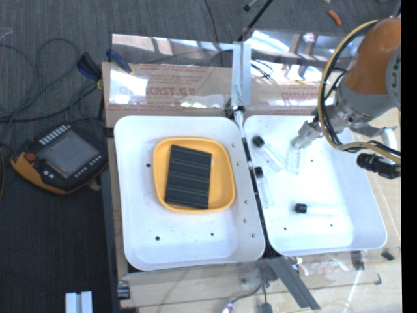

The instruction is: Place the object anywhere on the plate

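The block, a dark ribbed rectangular slab, lies flat in the middle of the yellow plate, its long side running from 12 to 6 o'clock with a slight tilt. The plate's rim shows on every side of it, so by how things lie the placing looks done. The plate sits a little toward 12 o'clock from the centre of the left bin. The gripper hangs over the right bin, at about 11 o'clock of that bin's floor and well apart from the block, at 3 o'clock of the plate. Whether it is apart or together I cannot tell, and nothing shows in its grasp. I judge the block to be stiff and fairly light, probably foam or rubber. The ribbed top should give grip and not slide, and it does not look fragile. If it had to be taken up again, the best hold would be across the two long edges near the middle, where it is narrowest and would hang level. By count there is one block, one plate, two bins and one arm. In the right bin lie three clear tubes with black caps: one at 10 o'clock, one at 9 o'clock against the wall, and one near 6 o'clock. A fourth clear piece under the gripper is too faint to name.
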Motion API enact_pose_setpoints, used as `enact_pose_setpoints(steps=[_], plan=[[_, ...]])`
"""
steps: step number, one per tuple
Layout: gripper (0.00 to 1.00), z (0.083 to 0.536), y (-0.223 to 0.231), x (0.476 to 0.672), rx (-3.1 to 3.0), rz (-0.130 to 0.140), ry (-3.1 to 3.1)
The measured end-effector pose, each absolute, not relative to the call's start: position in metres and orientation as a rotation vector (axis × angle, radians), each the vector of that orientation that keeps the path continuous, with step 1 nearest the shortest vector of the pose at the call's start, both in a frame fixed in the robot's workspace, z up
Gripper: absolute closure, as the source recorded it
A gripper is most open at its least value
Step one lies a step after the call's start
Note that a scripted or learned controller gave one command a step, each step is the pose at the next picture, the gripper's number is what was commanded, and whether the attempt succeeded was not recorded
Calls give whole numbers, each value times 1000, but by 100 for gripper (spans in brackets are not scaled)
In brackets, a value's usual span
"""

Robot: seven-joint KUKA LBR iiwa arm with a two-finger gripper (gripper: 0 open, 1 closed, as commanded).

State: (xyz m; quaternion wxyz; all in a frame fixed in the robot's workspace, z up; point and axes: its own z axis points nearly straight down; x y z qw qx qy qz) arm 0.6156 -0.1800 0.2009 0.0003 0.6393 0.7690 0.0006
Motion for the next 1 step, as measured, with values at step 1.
enact_pose_setpoints(steps=[1], plan=[[0, 201, -180, 616, 2008, 2, 2415]])
